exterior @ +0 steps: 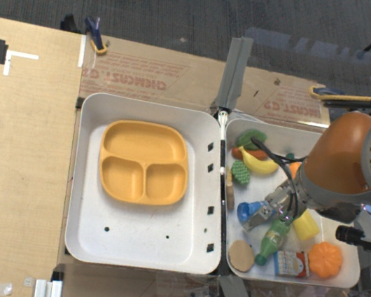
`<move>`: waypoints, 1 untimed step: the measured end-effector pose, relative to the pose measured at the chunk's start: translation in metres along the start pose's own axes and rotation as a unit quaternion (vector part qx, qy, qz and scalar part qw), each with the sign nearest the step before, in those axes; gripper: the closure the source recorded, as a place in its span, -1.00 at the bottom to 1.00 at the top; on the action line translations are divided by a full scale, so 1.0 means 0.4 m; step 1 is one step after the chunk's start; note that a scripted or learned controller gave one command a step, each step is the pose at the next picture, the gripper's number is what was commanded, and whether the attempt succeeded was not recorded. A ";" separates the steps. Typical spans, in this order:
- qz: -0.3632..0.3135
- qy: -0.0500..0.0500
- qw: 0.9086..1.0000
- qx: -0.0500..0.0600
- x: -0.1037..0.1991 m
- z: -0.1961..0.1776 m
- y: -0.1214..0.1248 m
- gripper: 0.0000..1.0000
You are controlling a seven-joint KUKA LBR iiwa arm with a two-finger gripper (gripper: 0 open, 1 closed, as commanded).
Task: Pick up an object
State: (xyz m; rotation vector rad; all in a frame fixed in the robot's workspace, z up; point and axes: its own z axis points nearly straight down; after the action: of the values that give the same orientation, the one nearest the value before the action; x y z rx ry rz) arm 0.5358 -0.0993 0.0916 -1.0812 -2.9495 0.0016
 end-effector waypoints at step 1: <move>0.104 -0.001 0.995 -0.001 -0.116 -0.002 0.111 -1.00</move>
State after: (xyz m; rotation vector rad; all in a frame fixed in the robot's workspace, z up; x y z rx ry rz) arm 0.6000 -0.0953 0.0925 -1.3841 -2.8236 0.0009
